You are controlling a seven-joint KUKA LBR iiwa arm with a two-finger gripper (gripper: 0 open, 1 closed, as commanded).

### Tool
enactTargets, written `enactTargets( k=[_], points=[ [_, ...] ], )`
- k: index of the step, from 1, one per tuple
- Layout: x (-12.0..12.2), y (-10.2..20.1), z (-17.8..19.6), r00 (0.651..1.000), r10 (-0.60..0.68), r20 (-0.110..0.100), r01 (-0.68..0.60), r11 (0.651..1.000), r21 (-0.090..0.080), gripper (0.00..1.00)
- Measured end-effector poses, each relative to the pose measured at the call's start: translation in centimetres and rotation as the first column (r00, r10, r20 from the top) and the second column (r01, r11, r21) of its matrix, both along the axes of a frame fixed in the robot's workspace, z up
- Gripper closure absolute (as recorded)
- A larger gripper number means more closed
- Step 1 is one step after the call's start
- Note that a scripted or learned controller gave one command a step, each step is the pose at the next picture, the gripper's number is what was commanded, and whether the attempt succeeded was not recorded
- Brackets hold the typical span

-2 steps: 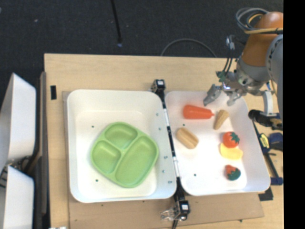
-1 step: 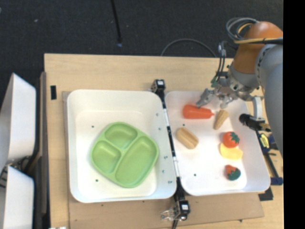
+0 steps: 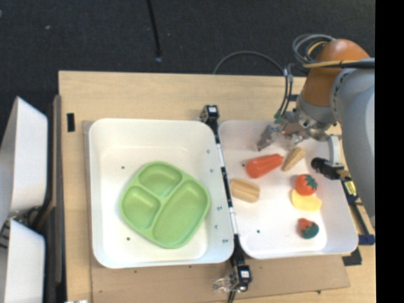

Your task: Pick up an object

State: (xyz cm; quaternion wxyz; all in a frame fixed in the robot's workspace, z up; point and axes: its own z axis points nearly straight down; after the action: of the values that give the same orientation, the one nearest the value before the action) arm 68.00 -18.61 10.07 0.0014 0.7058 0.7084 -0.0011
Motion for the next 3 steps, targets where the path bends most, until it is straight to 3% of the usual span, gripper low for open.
enactTargets(
  k=[1,3],
  points=[
    [0.1,-0.2,1.4,1.0,0.002,0.005,-0.002,1.0,-0.004,1.0],
    [0.0,0.6,11.0,1.0,0.001,0.006,-0.001,1.0,0.003,1.0]
  ],
)
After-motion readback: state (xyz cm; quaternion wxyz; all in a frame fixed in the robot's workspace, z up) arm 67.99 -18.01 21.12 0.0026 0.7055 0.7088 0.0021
